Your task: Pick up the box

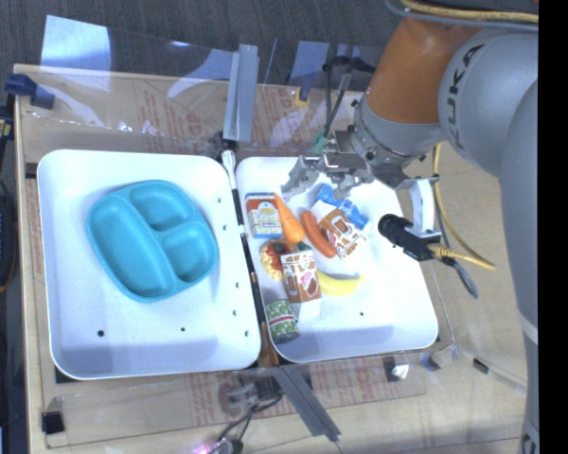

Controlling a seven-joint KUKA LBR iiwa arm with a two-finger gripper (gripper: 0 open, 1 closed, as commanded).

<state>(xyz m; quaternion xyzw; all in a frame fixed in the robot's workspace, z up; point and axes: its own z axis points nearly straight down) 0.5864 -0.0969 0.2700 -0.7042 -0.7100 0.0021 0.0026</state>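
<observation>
My gripper [324, 175] hangs over the back of the right bin [398, 320], its fingers spread open with nothing between them. Just below and in front of it lie a blue packet [346, 203] and a small brown-and-white box [342, 234]. Another brown carton box [301, 275] stands further forward near the bin's middle. A red-and-white box [262, 215] lies by the bin's left wall. None of these touches the fingers.
An orange carrot [289, 221], an orange sausage-shaped piece [318, 235], a banana [341, 283], a reddish fruit [272, 257] and a green can [282, 319] crowd the right bin. The left bin [76, 339] holds a blue divided plate [151, 237].
</observation>
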